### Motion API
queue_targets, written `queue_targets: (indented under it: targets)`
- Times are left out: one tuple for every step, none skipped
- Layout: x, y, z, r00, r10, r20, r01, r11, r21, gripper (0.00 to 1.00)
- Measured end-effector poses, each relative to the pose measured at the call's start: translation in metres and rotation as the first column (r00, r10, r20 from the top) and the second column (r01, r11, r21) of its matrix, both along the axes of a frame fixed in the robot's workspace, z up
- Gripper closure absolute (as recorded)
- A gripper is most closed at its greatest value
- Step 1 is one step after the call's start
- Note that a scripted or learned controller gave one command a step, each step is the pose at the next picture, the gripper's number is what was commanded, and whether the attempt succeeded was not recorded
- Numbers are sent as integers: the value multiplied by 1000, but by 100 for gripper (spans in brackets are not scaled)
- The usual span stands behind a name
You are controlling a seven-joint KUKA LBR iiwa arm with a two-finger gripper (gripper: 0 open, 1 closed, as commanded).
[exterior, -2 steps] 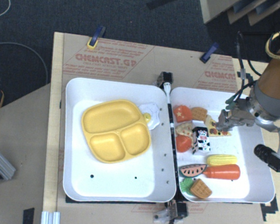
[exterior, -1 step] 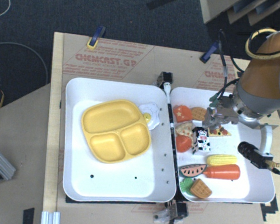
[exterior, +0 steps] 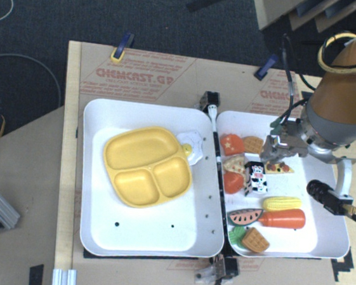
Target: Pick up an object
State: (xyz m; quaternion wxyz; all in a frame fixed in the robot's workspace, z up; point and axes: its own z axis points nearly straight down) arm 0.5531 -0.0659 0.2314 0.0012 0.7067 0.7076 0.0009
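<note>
camera view: fixed overhead slant, both bins side by side on the counter (exterior: 172, 80), arm in from your right.
arm: grey body with orange band, wrist low over the right bin (exterior: 326, 242); reads as a descent toward a pick, my judgement.
gripper (exterior: 277, 157): sits at the upper middle of the right bin, just above the toy pile. you can't resolve the finger gap from this angle, so cannot tell if it's apart or together. nothing visibly between the fingers, so don't count a hold.
task thing: no single target named. candidates all lie in the right bin, clustered on its left half.
nearest candidate: small flat pizza slice (exterior: 280, 168), right under the gripper, touching or nearly so; can't tell which.
cow figure (exterior: 256, 177): black and white, upright, just left of and below the gripper.
tomato (exterior: 232, 143): red, rounded, glossy plastic, by the bin's upper left.
corn (exterior: 280, 203): yellow, ribbed, lying flat above the orange carrot (exterior: 283, 218).
watermelon slice (exterior: 245, 216): thin wedge, flat; hard to pinch from above, i'd guess.
waffle (exterior: 255, 241): brown, gridded, at the lower edge.
left bin (exterior: 149, 231): holds a yellow three-compartment plate (exterior: 147, 166), smooth moulded plastic, tilted in plan, with a small clear-looking piece at its upper right.
risk: toys packed close, so fingers may land on two at once.
</note>
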Motion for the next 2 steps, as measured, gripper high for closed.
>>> queue_targets:
  targets:
    - [7,-7,3,1000,-1,0,1,1000,-1,100]
    - [7,-10,-15,1000,-2,-7,2,1000,1,100]
